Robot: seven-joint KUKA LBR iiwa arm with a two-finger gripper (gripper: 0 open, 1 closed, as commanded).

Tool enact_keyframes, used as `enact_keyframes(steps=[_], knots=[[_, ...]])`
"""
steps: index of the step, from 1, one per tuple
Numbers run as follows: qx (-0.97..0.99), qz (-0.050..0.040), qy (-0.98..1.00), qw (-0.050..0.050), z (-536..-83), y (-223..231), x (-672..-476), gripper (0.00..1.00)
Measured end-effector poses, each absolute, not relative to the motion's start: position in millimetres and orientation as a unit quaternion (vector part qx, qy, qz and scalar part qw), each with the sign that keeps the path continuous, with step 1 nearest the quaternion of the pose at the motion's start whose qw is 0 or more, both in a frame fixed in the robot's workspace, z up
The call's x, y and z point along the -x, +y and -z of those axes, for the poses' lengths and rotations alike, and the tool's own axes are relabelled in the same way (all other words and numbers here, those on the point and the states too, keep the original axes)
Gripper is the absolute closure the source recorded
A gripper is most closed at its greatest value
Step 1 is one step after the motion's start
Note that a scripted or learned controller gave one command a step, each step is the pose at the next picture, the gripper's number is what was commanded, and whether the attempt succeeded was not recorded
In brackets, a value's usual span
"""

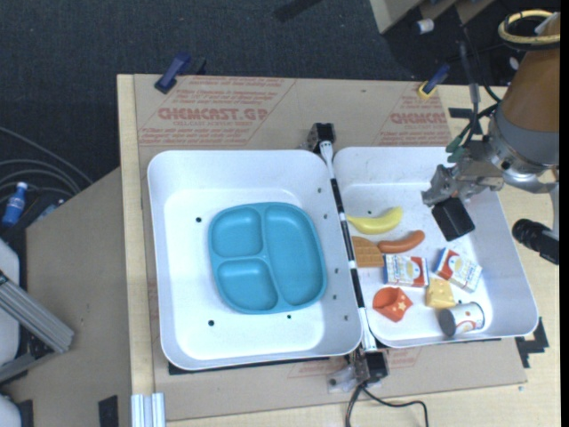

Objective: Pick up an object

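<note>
Gripper: the gripper (444, 191) hangs over the right bin (514, 265) at about 1 o'clock from the bin's middle; I cannot tell whether it is released or clenched, and nothing shows in its grasp.
Task's thing: no object is chosen yet. The nearest are the banana (375, 221) and the sausage (402, 241), both at 8 o'clock from the gripper.
Crowding: two small cartons (404, 271), a yellow block (440, 294), a red piece (392, 302) and a tipped cup (462, 317) lie close together from 5 to 7 o'clock. A descent there would likely pinch two things at once or push one aside.
Slip: the banana and sausage are rounded and would probably roll out of a grip that lands off centre.
Wall: the banana lies near the divider between the bins, so a reach there risks striking the rim.
Left bin: the left bin (178, 265) holds a blue divided plate (265, 256).
Surface: a pale board (133, 238) with a brown printed sheet bears both bins.
Room: a dark floor (89, 25), with cables (36, 163) at 9 o'clock.
</note>
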State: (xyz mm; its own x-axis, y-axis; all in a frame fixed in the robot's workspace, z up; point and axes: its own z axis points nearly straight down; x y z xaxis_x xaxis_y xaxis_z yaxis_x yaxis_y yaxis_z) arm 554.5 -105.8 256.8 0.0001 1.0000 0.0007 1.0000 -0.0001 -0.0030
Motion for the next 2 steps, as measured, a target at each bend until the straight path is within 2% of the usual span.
enact_keyframes(steps=[1, 2], knots=[[0.707, -0.0005, -0.708, 0.002, -264.3, -77.0, -530.6, 1.0], [0.707, 0.0, -0.707, -0.001, -248.2, -117.1, -577.1, 1.0]])
